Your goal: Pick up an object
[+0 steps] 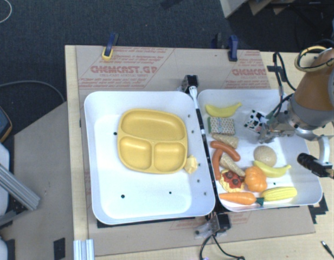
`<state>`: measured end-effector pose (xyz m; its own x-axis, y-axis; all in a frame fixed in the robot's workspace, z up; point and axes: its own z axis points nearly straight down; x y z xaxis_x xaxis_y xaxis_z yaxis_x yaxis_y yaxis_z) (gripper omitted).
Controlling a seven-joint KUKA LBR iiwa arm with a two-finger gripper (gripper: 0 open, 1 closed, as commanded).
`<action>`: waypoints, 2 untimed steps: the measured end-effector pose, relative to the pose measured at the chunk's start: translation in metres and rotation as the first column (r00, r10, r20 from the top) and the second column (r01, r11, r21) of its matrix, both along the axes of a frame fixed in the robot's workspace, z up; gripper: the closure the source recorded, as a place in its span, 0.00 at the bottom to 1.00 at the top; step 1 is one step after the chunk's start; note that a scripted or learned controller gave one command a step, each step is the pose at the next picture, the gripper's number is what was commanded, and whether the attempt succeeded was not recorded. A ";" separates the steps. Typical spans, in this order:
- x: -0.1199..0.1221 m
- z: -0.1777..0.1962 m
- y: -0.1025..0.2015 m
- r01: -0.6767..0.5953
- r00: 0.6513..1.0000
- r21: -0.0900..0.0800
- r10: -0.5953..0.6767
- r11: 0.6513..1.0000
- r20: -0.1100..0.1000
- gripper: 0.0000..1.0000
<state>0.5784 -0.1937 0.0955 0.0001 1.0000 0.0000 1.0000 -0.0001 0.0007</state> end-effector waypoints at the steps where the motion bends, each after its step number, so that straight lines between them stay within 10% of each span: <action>1: -0.004 0.046 -0.005 0.001 1.000 -0.003 -0.001 1.000 0.005 1.00; 2: -0.010 0.105 -0.010 0.001 1.000 -0.002 -0.001 1.000 0.003 1.00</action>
